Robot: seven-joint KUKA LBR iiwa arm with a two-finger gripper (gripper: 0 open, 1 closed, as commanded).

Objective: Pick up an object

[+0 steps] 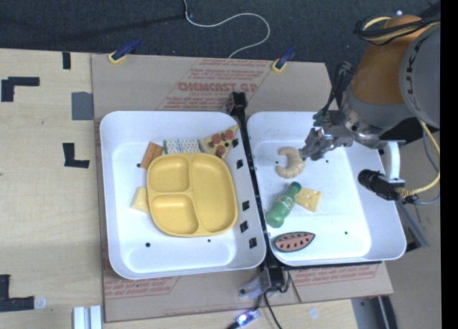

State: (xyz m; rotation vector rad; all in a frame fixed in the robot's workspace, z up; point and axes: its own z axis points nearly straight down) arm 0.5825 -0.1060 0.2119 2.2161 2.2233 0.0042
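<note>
My gripper (312,150) hangs over the upper part of the right bin (372,238), just right of a beige croissant (289,162). Nothing shows between its fingers. Below the croissant lie a green bottle (282,204) and a yellow cheese wedge (308,199) side by side. A watermelon slice (293,241) rests near the bin's front edge.
The left bin (118,177) holds a yellow divided plate (192,193) with a pizza slice (220,141), an orange piece (151,154) and other small food items around it. A black divider runs between the bins. A white cable (215,20) lies behind the bench.
</note>
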